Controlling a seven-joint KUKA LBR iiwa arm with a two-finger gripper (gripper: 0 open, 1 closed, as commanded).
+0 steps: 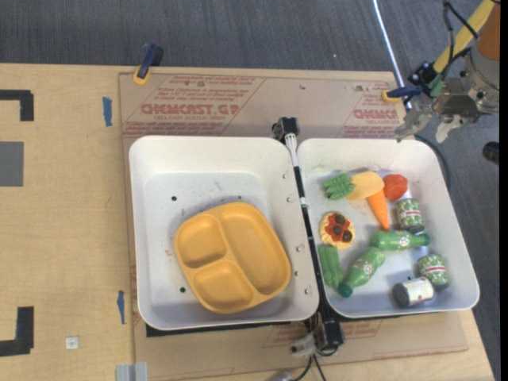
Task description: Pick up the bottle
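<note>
Two white bins on desk (63,213): left bin (151,213) holding yellow divided plate (231,255); right bin (452,236) holding toy food, cans, green bottle (362,271) near front. Claw (425,129) above right bin's far rim, fingers spread, nothing between, well apart from bottle.
</note>
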